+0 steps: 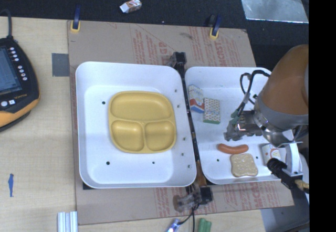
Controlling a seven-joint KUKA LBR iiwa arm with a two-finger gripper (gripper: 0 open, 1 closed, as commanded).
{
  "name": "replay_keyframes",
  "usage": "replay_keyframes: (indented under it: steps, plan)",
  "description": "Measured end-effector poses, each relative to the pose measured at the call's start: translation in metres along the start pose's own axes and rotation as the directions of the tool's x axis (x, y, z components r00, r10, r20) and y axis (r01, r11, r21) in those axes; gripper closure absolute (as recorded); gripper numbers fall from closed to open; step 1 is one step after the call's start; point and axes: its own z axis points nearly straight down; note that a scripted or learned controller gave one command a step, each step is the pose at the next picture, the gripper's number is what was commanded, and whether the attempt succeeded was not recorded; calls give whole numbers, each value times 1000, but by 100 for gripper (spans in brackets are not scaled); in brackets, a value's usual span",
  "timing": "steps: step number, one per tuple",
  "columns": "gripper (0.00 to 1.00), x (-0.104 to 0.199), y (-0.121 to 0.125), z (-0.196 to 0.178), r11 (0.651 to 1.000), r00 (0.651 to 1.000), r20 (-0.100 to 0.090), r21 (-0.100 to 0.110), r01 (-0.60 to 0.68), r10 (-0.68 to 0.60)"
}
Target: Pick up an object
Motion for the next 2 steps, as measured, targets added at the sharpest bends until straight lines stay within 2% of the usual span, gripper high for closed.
replay_keyframes:
  steps: [1,2]
  plan:
    - [0,0,0,0,1000,1000,1,0,-1,1]
    - [0,-35,0,89,1000,1000,0,0,-1,1]
